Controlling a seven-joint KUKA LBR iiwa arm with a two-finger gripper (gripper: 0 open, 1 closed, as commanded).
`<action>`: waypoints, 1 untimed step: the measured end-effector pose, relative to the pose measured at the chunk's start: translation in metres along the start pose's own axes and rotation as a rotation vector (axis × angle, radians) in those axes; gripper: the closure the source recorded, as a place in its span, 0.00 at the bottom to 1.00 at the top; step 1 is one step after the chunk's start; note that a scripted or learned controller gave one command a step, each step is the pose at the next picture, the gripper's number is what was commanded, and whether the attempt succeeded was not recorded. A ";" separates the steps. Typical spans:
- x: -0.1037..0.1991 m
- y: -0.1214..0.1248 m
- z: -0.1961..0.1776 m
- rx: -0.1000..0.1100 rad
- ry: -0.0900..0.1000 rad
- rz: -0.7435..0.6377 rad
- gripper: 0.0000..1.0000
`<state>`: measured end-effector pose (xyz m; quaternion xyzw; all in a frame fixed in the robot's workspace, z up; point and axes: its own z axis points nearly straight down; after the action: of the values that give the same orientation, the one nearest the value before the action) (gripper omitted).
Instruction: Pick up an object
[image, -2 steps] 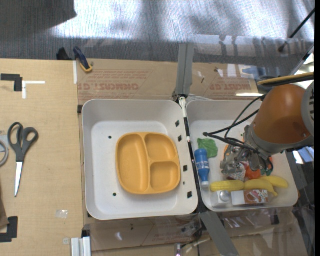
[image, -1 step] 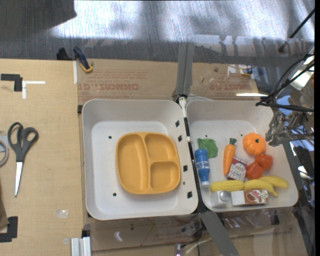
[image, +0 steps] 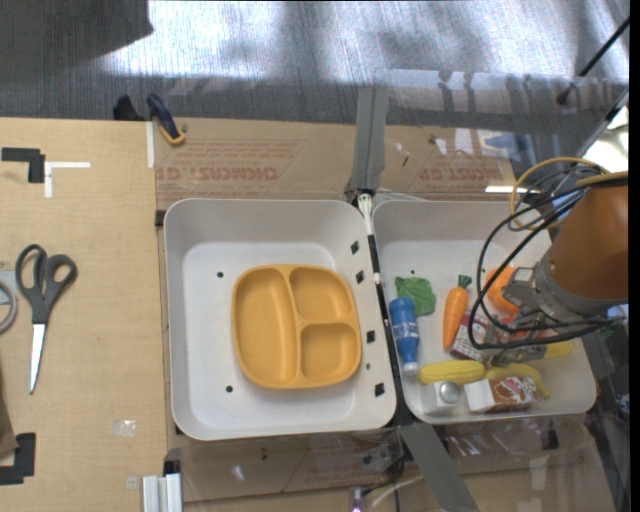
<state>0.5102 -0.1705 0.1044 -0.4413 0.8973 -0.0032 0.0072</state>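
Camera view, lower right of frame: you've got the objs crowded in the right bin (image: 578, 398) — carrot (image: 454, 315), blue bottle (image: 404, 333), green piece (image: 417, 295), yellow corn (image: 451, 372). Gripper (image: 520, 325) sits low over that pile's right side, cables in the way; can't tell its state. Left bin (image: 190, 330), center frame, holds a yellow divided plate (image: 297, 325).

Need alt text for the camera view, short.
The arm reaches from the right over the right bin, which holds a carrot, blue bottle, corn cob and other small items. The left bin holds a yellow divided plate; scissors lie on the bench.
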 end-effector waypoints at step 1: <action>0.001 0.001 0.001 -0.004 0.003 0.001 0.00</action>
<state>0.5087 -0.1711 0.1036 -0.4411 0.8974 -0.0021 0.0048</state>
